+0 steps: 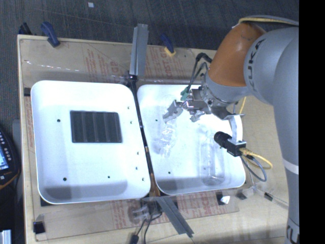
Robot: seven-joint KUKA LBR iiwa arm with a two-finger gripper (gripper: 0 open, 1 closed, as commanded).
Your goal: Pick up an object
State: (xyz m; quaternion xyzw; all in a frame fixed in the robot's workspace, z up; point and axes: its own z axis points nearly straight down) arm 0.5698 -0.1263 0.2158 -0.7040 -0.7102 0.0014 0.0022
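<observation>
While a clear bottle (210, 159) lies in the right bin (188, 184) nearest us, below the pincer (184, 108), crumpled clear plastic (165, 136) sits just under it. Pincer's opening: cannot tell. Glare and see-through surfaces risk a missed, slipping grasp.

Faint red printing runs along the bench (76, 60) surface at its far and near edges, beside the bins, too blurred to read; no other lettering is legible.
</observation>
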